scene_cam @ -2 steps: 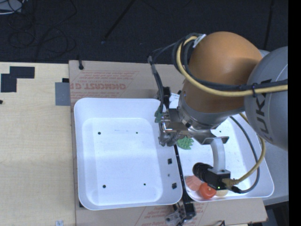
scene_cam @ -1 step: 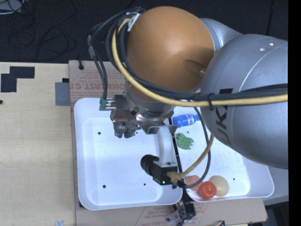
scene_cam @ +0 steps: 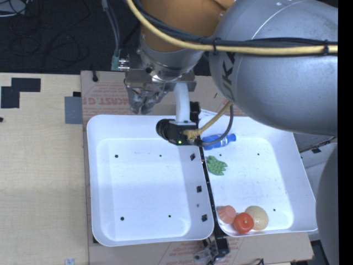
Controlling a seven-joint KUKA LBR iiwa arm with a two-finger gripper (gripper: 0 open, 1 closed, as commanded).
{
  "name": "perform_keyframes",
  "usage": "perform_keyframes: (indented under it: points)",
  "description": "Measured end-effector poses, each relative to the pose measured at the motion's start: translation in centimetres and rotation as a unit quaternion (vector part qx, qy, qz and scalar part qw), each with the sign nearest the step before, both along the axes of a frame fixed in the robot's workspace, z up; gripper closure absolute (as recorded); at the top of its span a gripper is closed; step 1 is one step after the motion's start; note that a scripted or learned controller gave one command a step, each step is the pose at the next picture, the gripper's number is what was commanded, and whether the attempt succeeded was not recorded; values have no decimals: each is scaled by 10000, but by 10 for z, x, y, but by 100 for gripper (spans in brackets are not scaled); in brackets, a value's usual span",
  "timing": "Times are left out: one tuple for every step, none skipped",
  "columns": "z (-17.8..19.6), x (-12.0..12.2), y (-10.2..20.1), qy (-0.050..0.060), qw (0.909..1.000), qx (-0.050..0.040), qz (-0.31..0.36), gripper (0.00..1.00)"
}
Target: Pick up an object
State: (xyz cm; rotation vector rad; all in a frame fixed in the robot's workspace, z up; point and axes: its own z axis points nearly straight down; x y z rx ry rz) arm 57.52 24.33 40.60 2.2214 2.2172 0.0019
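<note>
Objects (blue item [scene_cam: 219,141], green item [scene_cam: 217,165]) are being left in the right bin [scene_cam: 287,173], ungrasped, while the gripper [scene_cam: 144,105] is being held above the left bin's [scene_cam: 105,175] far edge, its finger state indeterminable.

Gripper [scene_cam: 144,102] perhaps empty, fingers blurred.

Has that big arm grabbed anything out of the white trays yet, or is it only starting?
Nothing looks picked up yet. The gripper sits at the far edge of the left bin, with no item seen between its fingers. All the objects lie in the right bin: a blue item, a green one, and a pink piece, red ball and tan ball in the near corner. The whole pick remains.
</note>
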Motion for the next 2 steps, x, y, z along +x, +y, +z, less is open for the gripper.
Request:
perform_keyframes:
  points:
    - [-72, -92, 0, 86, 10000, -19, 29, 100]
    - [28, -23, -18, -28, 10000, 13, -1, 100]
